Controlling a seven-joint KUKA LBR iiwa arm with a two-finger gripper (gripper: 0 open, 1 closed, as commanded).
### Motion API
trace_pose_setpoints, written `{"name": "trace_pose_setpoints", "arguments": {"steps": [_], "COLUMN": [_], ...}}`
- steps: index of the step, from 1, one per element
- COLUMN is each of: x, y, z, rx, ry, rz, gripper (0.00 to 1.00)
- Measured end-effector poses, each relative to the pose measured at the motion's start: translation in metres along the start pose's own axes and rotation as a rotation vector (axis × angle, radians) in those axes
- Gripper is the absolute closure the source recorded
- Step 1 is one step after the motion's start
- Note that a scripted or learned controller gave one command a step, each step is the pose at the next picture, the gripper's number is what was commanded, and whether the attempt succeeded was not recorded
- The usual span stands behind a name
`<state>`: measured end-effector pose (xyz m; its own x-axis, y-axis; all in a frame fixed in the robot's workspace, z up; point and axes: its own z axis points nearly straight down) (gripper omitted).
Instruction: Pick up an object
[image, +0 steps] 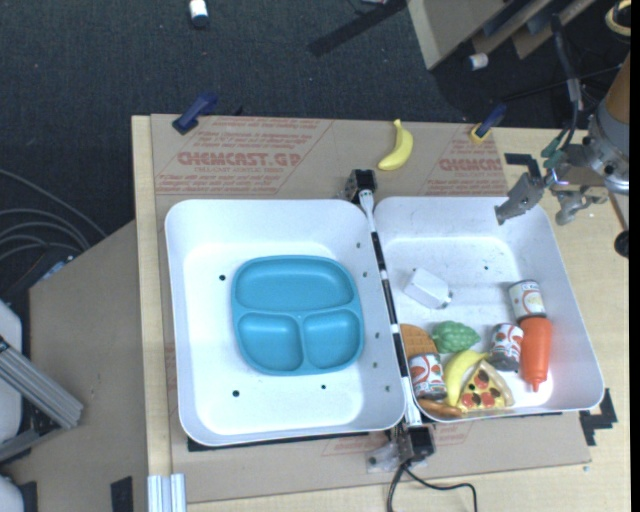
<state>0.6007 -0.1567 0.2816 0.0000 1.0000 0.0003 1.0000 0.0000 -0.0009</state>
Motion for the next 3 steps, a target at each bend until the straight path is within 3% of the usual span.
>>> {"name": "trace_pose_setpoints", "arguments": {"steps": [1,2,3], "x": [-0.048,-0.061,-0.063], "y": [-0.005,-0.121,-0.121], "z": [0.14,0.198,0.188], "rx": [0.001,0.003,-0.002], "ry": [0.0,0.007,0.001], "rz": [0.0,-0.002,0.0], "gripper": [0.0,0.0,1.0]}}
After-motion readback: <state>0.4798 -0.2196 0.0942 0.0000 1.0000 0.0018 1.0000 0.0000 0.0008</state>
